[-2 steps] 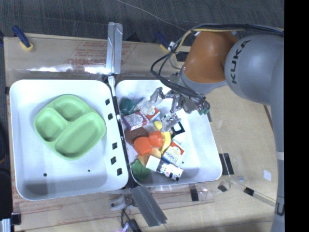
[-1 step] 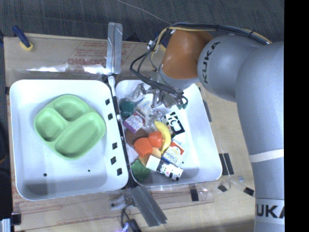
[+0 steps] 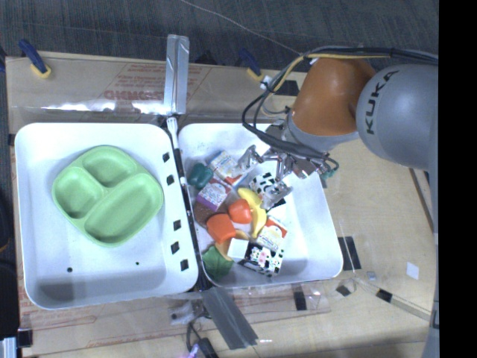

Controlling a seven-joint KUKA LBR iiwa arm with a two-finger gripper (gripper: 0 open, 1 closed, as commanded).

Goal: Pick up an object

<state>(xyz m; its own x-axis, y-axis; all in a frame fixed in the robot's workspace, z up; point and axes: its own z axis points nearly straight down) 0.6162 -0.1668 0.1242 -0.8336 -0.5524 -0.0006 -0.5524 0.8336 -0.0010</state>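
Observation:
The right bin (image 3: pixel 317 222) holds a heap of small toys and food items: a yellow banana (image 3: pixel 254 203), an orange-red piece (image 3: pixel 240 211), an orange block (image 3: pixel 220 226), a teal piece (image 3: pixel 199 174), a green piece (image 3: pixel 215 262), small printed boxes (image 3: pixel 212 195) and a black-and-white spotted box (image 3: pixel 264 258). My gripper (image 3: pixel 264 171) hangs over the upper middle of this heap, its metal fingers (image 3: pixel 248 157) spread apart above a spotted item (image 3: pixel 262 182). Nothing shows between the fingers.
The left bin (image 3: pixel 37 274) carries a green divided plate (image 3: pixel 108 192). A metal divider clamp (image 3: pixel 177 73) stands between the bins at the back. Cables loop from the orange wrist band (image 3: pixel 332 99). The bench surface lies to the right of the bins.

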